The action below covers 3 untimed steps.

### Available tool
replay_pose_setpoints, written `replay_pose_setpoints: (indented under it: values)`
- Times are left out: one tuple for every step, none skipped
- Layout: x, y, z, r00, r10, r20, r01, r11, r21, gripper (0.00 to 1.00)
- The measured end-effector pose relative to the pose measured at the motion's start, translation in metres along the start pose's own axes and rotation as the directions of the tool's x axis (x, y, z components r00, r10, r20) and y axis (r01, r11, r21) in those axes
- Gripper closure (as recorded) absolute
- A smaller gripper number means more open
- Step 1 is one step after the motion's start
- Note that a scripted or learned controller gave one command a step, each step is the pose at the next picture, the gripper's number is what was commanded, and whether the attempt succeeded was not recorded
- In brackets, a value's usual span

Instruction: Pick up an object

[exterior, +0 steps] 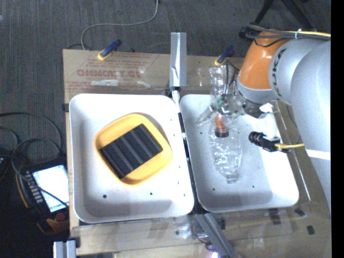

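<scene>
Far left, on the dark floor beside the bench: handheld unit with a lit screen (47,186). Bench carries a cardboard sheet (118,74) with red print, pinned at its far edge by a blue clamp (109,48). Left bin (86,106): one item, a yellow rounded tray (110,136) with a black ribbed panel (131,150) set in its top, lying flat near the bin's centre and turned at an angle to the bin walls. Right bin (269,181) sits just beside the left one, rims nearly touching. In it lies a clear plastic bottle (227,155), crumpled, on its side in the left half of the bin; its orange-brown cap (220,128) points toward the far wall and its base toward the near wall. Gripper (224,109) sits directly over the cap end of the bottle, very close to it; contact cannot be confirmed. Whether the gripper is apart or closed: cannot tell, as the tip is lost against the clear plastic. Behind it the orange band (258,69) and the grey arm (303,85) reach in from the right, over the right bin's far right corner.
</scene>
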<state>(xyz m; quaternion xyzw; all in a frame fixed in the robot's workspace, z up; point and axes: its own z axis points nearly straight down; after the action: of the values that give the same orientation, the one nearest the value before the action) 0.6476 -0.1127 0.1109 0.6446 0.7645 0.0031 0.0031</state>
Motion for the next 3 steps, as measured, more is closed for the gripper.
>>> replay_pose_setpoints:
  values:
    - [-0.0034,0.0096,0.0064,1.0,-0.024,0.006,0.024,1.0,-0.012,0.0]
    - [-0.0032,0.01,0.0069,1.0,-0.024,0.007,0.024,1.0,-0.014,0.0]
    - [0.0058,0.0098,0.0118,0.99,-0.138,0.011,0.139,0.99,-0.009,0.0]
